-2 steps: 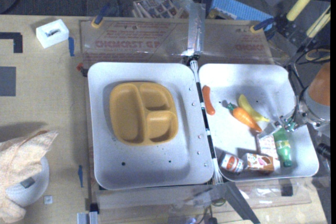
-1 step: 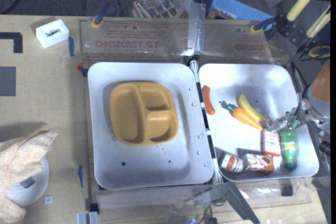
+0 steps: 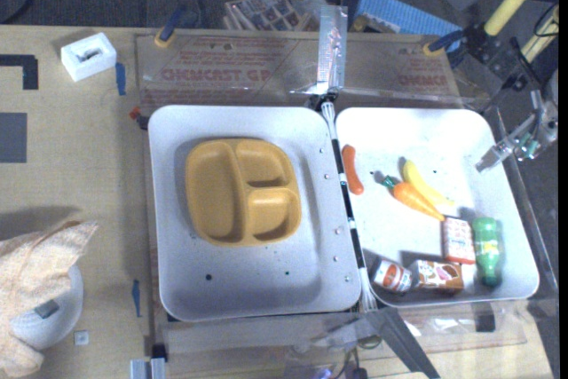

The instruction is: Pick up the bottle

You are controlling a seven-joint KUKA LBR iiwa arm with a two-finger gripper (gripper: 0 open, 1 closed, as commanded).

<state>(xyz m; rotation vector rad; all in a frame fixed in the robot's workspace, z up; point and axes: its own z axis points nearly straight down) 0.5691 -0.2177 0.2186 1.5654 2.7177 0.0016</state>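
Two shallow white bins sit side by side on the bench. The left bin (image 3: 169,280) carries one thing, a yellow divided tray (image 3: 241,189) with three compartments, lying toward the bin's far left part. The right bin (image 3: 444,127) carries seven things. One green bottle (image 3: 486,251) lies near the bin's right edge toward its near right corner, its length running along that edge, its white-capped end toward the near rim. Just beside it on the left lies one small red-and-white carton (image 3: 458,240), so close that I cannot tell if the two touch. Along the near edge lie one orange-and-white box (image 3: 438,275) and, to its left, one small can (image 3: 393,277) on its side, close to the near left corner. Toward the middle of the bin one banana (image 3: 424,185) and one carrot (image 3: 412,195) lie side by side at the same slant, touching or nearly so, the carrot's green end pointing to the far left. One red sausage (image 3: 353,169) lies along the left edge, well apart from the rest. The gripper (image 3: 493,157) hangs at the right edge of the right bin, near its far right corner, well apart from the bottle; nothing shows between the jaws, and whether they are released or clenched cannot be told at this size. Beyond the bins, at the bench's far left, stands one small white box (image 3: 88,56), and at its near left corner lies one crumpled cloth (image 3: 40,257).
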